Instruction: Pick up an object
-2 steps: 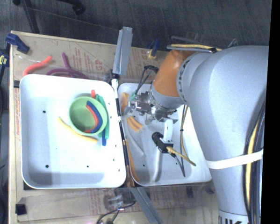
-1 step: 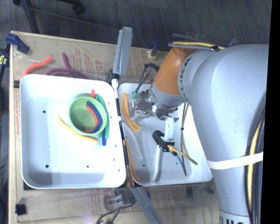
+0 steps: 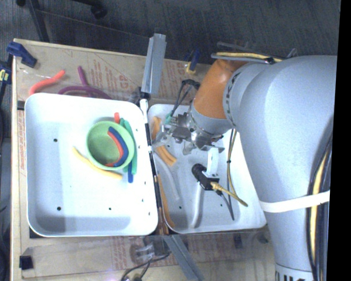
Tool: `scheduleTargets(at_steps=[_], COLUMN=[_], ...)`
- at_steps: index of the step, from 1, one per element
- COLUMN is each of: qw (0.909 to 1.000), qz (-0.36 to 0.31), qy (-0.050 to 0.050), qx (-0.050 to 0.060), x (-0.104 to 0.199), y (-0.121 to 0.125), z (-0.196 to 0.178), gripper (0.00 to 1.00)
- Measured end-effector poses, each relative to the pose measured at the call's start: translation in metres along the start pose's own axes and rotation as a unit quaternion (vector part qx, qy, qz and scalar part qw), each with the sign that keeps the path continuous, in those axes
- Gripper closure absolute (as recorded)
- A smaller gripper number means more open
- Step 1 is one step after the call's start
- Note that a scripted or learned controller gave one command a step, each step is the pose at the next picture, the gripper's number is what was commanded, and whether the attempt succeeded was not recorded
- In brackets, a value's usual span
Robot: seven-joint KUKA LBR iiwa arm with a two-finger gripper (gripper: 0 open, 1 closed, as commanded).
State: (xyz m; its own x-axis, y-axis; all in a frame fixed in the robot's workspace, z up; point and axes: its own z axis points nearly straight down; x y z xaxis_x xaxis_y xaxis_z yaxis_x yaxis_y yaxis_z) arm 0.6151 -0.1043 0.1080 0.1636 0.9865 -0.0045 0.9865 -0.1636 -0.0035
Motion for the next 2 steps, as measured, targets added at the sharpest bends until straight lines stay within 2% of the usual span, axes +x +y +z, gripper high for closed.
scheduleTargets(at_steps=[1,2], qw=[1.0,1.0], qz=[0.0,0.0], qy=[0.001,0.0], qx=[0.0,0.0], x=[0.0001,0.0002], y=[0.0,-0.0001], z=[-0.0095,-0.0095], gripper=[1.0,0.0])
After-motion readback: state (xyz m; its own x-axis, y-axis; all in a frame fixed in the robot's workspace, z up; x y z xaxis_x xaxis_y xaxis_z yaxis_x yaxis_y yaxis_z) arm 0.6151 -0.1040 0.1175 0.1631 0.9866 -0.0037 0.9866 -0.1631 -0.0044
